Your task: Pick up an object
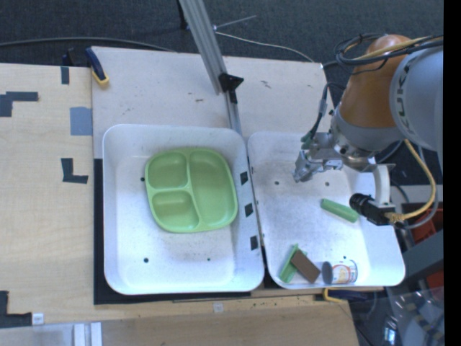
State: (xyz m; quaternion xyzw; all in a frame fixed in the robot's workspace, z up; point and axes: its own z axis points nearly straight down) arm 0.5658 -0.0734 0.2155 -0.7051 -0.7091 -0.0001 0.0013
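From above I see a pale bench (158,85) carrying two shallow white bins side by side. The left bin (119,215), in the centre of the frame, holds a green divided plate (191,190) with three compartments, lying flat near its upper middle. The right bin (277,215) sits just beside it, toward the right of the frame.

My arm (389,92), grey with an orange band, reaches in from the upper right. Its gripper (308,170) hangs over the upper part of the right bin, pointing down toward the bin floor. I cannot tell from this angle whether it is released or clenched, and I see nothing held in it.

The things to pick lie in the right bin. A small green block (339,210) rests right of centre, below and right of the gripper and apart from it. Along the bin's lower edge lie a green strip (289,263), a brown block (305,267) touching it, and a small clear cup (340,272) on its side near them.

A slanted metal pole (205,34) crosses the top centre of the frame.
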